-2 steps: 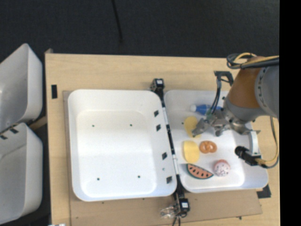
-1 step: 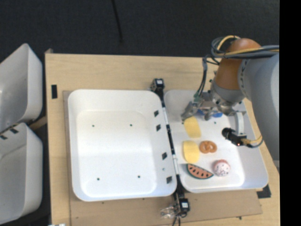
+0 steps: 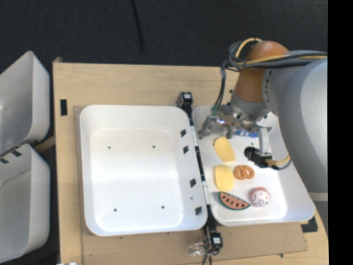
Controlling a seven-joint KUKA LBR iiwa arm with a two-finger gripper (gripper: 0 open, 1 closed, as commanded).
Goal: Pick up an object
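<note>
Objects lie in right bin [image 3: 292, 203], right half of frame: pale yellow piece [image 3: 224, 149] uppermost, yellow block [image 3: 224, 178] below it, pretzel [image 3: 244, 173] to its right, watermelon slice [image 3: 234, 201] and pink-white ball [image 3: 260, 196] lowest. Claw [image 3: 234, 121] sits low at bin's upper end, just above pale yellow piece; whether it is open or closed, cannot tell. Left bin [image 3: 138, 170] at centre of wooden surface [image 3: 69, 148].

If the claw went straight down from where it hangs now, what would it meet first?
Probably the right bin's bare floor at its far end. The claw hangs just beyond the upper yellow piece, which it might graze; depth is hard to judge from this slant.
</note>
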